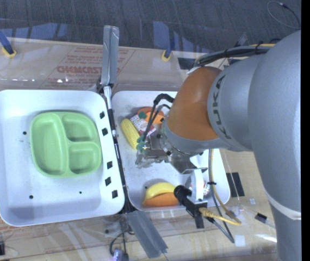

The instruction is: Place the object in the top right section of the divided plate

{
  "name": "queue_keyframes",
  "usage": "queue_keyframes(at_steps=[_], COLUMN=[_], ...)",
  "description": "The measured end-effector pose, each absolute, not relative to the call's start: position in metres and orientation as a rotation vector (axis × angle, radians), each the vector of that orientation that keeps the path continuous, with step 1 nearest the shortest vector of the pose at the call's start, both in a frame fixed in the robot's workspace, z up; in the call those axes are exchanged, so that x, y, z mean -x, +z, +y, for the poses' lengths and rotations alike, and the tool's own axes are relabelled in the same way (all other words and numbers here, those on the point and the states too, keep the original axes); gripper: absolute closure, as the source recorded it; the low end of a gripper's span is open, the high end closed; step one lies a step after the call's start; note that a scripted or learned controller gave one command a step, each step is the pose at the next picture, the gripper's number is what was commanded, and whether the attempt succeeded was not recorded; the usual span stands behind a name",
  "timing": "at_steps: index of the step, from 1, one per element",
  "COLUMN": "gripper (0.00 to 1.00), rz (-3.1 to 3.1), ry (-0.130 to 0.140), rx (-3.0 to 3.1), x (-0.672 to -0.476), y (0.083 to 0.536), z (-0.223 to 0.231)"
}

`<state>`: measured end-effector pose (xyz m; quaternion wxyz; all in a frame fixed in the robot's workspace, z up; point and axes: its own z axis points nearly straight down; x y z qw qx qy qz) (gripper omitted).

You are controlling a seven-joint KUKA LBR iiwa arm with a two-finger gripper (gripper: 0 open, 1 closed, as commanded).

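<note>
Overhead view of the bench with two white bins side by side. In the left bin (pixel 13 192) we see the green plate (pixel 33 145) lying flat near the middle, with one long section on its left and two smaller ones on its right; its top right section (pixel 79 127) sits nearest the wall shared by the bins. The arm (pixel 258 102) reaches in from the right, and its orange band (pixel 196 105) hangs over the middle of the right bin (pixel 123 103). The gripper (pixel 146 155) points down and to the left, low over the floor of the right bin, just right of the corn (pixel 129 133); the wrist hides its tip, so we cannot tell whether the claw is spread or pressed together, nor whether it pinches anything. All the loose things we can make out lie in the right bin, well apart from the plate: the corn stands along the left wall, an orange-and-red packet (pixel 142 117) lies just above it and partly under the arm, and a yellow fruit (pixel 159 188) rests touching an orange fruit (pixel 160 200) at the near wall. We cannot tell which of these is the task's object
</note>
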<state>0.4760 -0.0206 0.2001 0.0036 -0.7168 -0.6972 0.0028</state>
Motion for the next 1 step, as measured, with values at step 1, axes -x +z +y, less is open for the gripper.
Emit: queue_keyframes(at_steps=[1], gripper=[1.00], rz=[-2.261], ry=[0.003], rx=[2.177], x=[-0.4773], y=[0.2151], z=[0.0454])
